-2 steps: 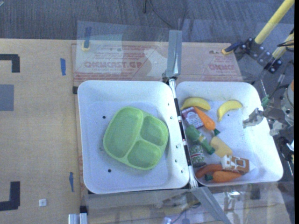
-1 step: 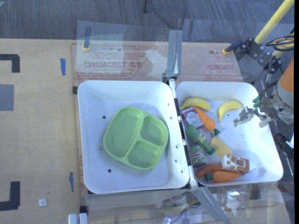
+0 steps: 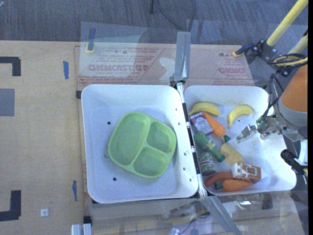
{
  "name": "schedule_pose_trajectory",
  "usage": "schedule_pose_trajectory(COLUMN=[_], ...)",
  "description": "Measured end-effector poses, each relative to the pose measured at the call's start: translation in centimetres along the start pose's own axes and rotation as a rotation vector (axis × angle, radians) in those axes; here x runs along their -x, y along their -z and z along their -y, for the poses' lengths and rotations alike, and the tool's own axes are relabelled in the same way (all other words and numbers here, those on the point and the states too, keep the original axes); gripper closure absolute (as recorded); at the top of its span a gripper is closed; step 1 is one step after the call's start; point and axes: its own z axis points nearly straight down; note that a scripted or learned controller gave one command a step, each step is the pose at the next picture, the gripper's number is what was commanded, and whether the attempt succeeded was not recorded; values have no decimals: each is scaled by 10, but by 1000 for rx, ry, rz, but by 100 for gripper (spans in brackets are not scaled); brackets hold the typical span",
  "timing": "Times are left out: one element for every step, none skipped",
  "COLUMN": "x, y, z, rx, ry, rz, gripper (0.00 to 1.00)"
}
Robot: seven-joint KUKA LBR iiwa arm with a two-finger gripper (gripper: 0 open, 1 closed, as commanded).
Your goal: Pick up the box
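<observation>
Green divided plate (image 3: pixel 142 145) is sitting alone in the left bin (image 3: pixel 98 102), three compartments facing up. Red print is showing on the clear sheet (image 3: pixel 122 62) behind the bins; it is faint and mirrored-looking, can't read it reliably.

Right bin (image 3: pixel 279 173) is holding the clutter. Along its left wall: a small reddish packet (image 3: pixel 200 123), a green bottle (image 3: pixel 207 145) and a dark can or jar (image 3: pixel 207 163), labels too small to read. Carrot (image 3: pixel 214 124) is lying diagonally just beside the packet. Two bananas are sitting near the back, one left (image 3: pixel 204 107), one right (image 3: pixel 240 113). Yellow block (image 3: pixel 231 153) is sitting mid-bin.

Box (image 3: pixel 246 171) is lying near the front of the right bin, white and orange, printing illegible. It is touching a second carrot (image 3: pixel 236 184) in front of it; a red item (image 3: pixel 217 177) beside that is partly hidden.

Gripper (image 3: pixel 252 131) is hanging over the right bin's back half, apart from the box, nothing between the fingers. Fingers are blurring into the bin floor, so I can't tell if they are spread or closed. Arm (image 3: pixel 296 102) is being cut off at the right edge.
</observation>
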Motion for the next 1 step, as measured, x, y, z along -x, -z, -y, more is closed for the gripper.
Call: schedule_pose_trajectory(x=[2], y=[10], z=[0], rx=[3], ry=[-5], rz=[1], gripper=[100])
